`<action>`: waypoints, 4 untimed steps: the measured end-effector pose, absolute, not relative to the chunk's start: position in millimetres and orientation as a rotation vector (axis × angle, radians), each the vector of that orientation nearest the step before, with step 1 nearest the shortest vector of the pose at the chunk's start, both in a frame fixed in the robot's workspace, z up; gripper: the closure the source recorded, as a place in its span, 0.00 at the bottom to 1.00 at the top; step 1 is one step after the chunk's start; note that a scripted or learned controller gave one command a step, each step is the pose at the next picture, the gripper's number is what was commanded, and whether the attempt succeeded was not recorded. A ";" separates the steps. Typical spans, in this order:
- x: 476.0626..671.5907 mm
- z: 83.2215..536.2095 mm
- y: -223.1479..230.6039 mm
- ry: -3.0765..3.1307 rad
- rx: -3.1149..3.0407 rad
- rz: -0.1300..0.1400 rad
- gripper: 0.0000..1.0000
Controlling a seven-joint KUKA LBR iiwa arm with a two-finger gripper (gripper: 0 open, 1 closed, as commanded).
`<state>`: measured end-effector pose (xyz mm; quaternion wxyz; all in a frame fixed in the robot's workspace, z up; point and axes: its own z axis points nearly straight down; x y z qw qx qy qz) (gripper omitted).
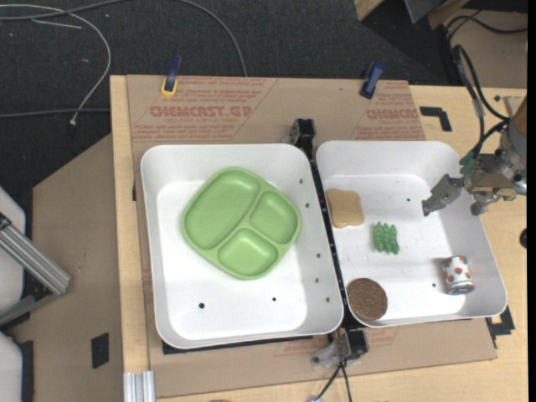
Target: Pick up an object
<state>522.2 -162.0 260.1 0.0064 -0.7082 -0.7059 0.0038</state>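
Gripper [459, 201]: two-finger unit, grey metal. Fingers [439, 198]: dark grey, flat, tapering, angular. Wrist block: compact, grey with darker fittings and small pale patches. Cables: dark, thin, looping along the arm's upper side. Markings: too blurred to read.

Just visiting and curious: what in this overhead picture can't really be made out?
- Grey arm: cut off by the right edge of the camera view.
- Gripper: blurred, so its opening is unclear.
- Small white can with red spots: too small to read its print.
- Small green knobbly cluster: too small to identify.
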 end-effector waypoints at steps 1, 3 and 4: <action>524.5 266.8 -161.4 -2.221 -2.220 0.000 0.00; 519.3 180.9 -157.4 -2.216 -2.217 0.004 0.00; 528.1 132.3 -155.6 -2.217 -2.217 0.003 0.00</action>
